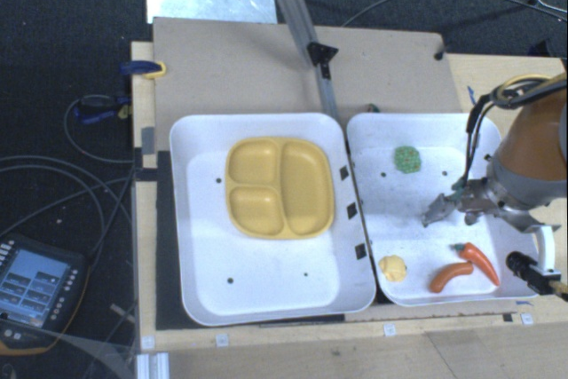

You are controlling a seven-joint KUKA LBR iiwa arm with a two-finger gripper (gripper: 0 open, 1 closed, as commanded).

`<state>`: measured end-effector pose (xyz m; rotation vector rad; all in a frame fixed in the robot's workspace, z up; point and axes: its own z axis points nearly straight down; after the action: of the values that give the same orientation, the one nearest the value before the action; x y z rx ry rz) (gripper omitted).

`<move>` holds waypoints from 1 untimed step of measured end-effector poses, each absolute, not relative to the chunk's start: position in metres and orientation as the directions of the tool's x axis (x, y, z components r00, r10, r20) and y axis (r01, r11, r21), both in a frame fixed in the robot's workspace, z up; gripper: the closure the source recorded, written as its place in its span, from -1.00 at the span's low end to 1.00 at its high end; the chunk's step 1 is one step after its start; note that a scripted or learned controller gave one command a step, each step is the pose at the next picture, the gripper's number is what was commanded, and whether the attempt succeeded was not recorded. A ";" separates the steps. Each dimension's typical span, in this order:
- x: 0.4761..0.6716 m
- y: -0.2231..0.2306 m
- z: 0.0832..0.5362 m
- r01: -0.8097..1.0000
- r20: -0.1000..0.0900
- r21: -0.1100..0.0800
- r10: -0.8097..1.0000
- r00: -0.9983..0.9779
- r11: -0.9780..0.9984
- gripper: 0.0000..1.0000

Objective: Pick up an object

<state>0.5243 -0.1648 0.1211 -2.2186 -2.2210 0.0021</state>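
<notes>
Jaws [437, 214] low over right bin [417, 290], state not discernible. Open white floor to their left. Green ball [407, 159] beyond, up-left, near far rim. Carrot [479, 262] just below-right; orange sausage [451, 276] beside it, hard against near rim. Yellow lump [392, 267] below-left, by dividing edge. Left bin [204, 280]: yellow divided plate [280, 187], wide margins around.
</notes>
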 end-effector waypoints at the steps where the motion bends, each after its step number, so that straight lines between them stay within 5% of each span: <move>1: 0.526 -0.165 0.134 1.000 0.000 0.004 1.000 -0.001 0.001 1.00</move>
<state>0.5262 -0.1651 0.1345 -2.2220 -2.2252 -0.0041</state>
